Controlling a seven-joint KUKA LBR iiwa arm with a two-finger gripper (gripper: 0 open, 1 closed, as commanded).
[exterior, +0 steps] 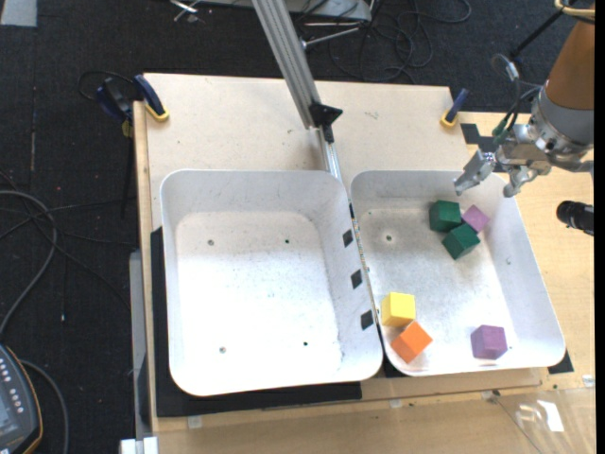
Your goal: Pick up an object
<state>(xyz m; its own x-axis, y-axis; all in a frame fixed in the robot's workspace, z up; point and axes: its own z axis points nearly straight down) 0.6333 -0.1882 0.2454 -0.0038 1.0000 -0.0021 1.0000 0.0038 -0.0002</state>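
The worktop (236,112) carries two white bins side by side, their inner rims touching. The left bin (180,253) offers wide open floor. The right bin (529,282) keeps its blocks along its far and near parts, with bare floor between. The tool (496,176) hangs over the right bin's far rim, fingers spread apart, gripping nothing, just beside the far blocks. Six blocks lie there: two green blocks (444,216) touching, two purple, the pale purple block (475,219) beside the greens and the purple block (489,340) near, one yellow block (398,306), one orange block (411,340).
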